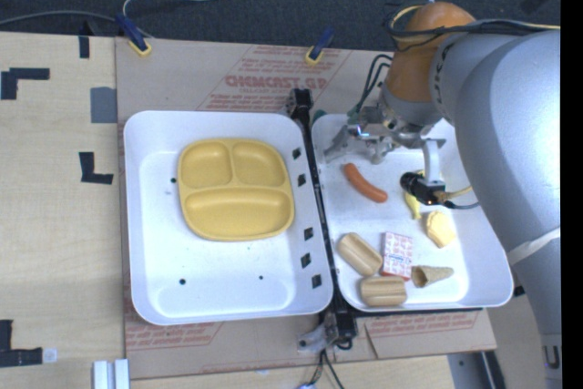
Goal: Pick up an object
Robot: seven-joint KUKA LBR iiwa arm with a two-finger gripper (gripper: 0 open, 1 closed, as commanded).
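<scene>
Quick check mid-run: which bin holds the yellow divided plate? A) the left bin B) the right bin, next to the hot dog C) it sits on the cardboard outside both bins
A: the yellow divided plate lies alone in the left bin, while the hot dog and other food items are in the right bin.

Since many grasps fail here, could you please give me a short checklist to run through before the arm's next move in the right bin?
1. Gripper over the right bin, at its far end: ok.
2. Target near the gripper: the sausage lies just in front of it, apart from it: ok.
3. Sausage free of neighbours: ok, bare bin floor all round it.
4. Object already between the fingers: not ok, none seen there.
5. Finger opening: cannot tell.
6. Other items, the two buns, the wafer and the cone, clustered at the near end, away from the sausage: ok.
</scene>
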